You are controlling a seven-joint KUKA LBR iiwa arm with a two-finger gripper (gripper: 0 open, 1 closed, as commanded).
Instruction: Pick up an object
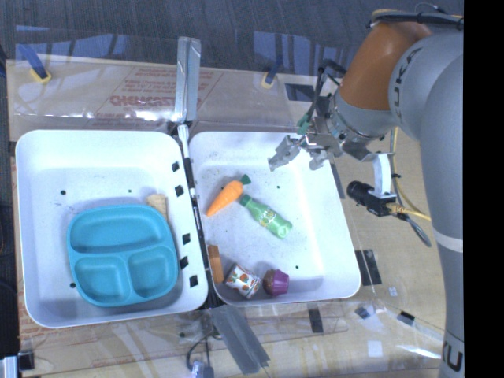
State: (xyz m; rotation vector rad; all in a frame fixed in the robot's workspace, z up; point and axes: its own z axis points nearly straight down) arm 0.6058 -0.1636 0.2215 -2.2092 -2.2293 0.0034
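Over in the left bin [31, 211], a blue divided tray [122, 256] fills the floor toward the near edge, with a small tan piece [158, 204] peeking out just past its far right corner. Moving across the divider into the right bin [339, 282]: an orange stick [215, 263] lies along the left wall, a small printed can [242, 281] and a purple item [276, 282] sit close together by the near edge. Mid-bin, a toy carrot [224, 197] lies tilted, its leafy end near the neck of a green bottle [266, 216] lying on its side. Further right, the gripper [298, 154] hangs over the far right part of that bin, fingers apart, nothing between them. This looks like the approach step, with nothing picked yet. The carrot and bottle are the nearest candidates. The next move calls for sliding left toward the bin's middle, lining the fingers across one item, then descending.
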